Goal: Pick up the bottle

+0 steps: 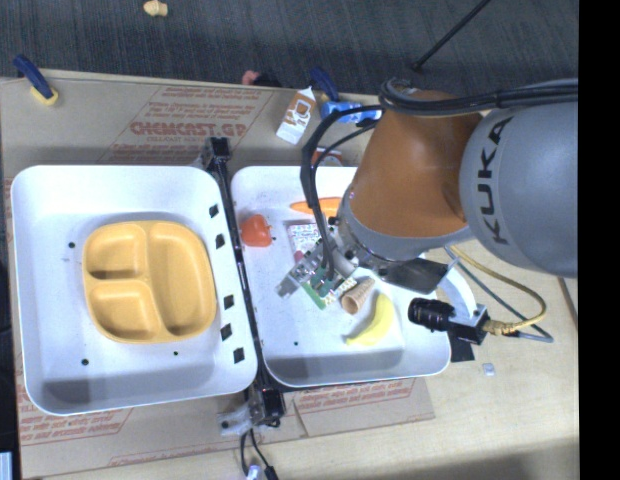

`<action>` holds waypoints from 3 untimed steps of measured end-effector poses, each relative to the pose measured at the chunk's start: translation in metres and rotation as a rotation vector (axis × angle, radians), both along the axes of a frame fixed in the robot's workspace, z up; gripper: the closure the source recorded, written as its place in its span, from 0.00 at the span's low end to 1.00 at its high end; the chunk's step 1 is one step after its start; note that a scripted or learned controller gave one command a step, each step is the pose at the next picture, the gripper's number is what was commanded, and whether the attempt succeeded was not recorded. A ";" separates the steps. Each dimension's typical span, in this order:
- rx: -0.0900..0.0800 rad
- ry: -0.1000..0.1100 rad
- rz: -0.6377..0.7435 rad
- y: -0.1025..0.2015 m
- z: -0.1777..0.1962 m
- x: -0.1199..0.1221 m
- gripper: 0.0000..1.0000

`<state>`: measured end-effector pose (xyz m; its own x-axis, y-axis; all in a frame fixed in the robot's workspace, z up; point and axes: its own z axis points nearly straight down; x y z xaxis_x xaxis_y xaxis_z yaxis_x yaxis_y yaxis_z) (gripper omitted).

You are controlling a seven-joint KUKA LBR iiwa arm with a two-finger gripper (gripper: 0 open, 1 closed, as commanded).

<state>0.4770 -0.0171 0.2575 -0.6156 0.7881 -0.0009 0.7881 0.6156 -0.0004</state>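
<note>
KUKA arm [460, 188] reaches in from the right and hangs low over the right bin [290, 368], its orange band and grey wrist covering much of that bin's upper right. The gripper [312, 276] sits near the bin's middle, among a cluster of small items. Whether it is spread or pressed together cannot be told, and nothing can be seen pinched in it.

The bottle cannot be picked out with certainty. A pale labelled object [304, 236] lies just above the gripper in the right bin, its right end tucked under the wrist, and may be it.

Around the gripper lie a cone [356, 294] just to its right, a banana [374, 322] below the cone near the bin's lower edge, a small orange-red item [256, 231] to the upper left near the divide between the bins, and a carrot [324, 206] further up, partly hidden by the arm. A green-and-white piece [323, 288] lies between gripper and cone — what it is cannot be told.

The left bin [40, 268] holds a yellow divided plate [150, 278], lying flat near its centre and well apart from the arm. Both bins rest on printed cardboard [180, 118], with a blue clamp [35, 78] at its upper left corner.
</note>
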 end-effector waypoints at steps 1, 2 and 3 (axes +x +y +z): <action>0.001 0.005 0.217 0.081 -0.031 -0.001 1.00; 0.000 0.006 0.118 0.156 -0.067 -0.001 1.00; 0.000 0.002 -0.032 0.102 -0.021 -0.001 1.00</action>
